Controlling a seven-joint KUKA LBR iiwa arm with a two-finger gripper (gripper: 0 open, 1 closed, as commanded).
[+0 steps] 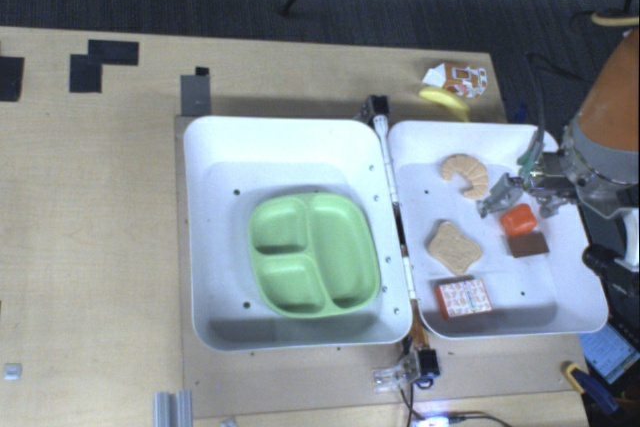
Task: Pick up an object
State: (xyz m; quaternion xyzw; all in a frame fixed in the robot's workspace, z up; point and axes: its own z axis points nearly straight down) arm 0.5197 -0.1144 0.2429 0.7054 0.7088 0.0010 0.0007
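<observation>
Fig. legend, overhead slant view. End effector (505,193) sits low over the right bin (575,310), in its upper-right part, reaching in from the view's right. Its metal fingers (492,205) point left and down toward the bin floor; whether they stand parted or closed can't be told at this res. Nothing is visibly betw. them, so no grasp is shown.

Nearest item: an orange-red block (517,219), just beside and below the fingertips, possibly touching; contact can't be confirmed. Directly below it, touching or nearly so, a dark brown block (528,244). A curved tan pastry-like piece (466,173) lies just left of the end effector, near but apart. Further left and lower, a tan bread-slice shape (454,247); below that, a small red-and-white patterned packet (463,297) near the bin's front wall. All five rest on the bin floor.

Left bin (215,215) carries a green divided tray (314,253), well apart from the arm. On the counter (90,245) beyond the right bin lie a yellow banana-like item (444,99) and a small printed packet (466,78).

Status, as judged: approach phase appears complete or nearly so; likely target is the orange-red block, given proximity. Remaining: secure a grip, then lift clear of the bin. No object is off the floor yet, so the task is not done.
</observation>
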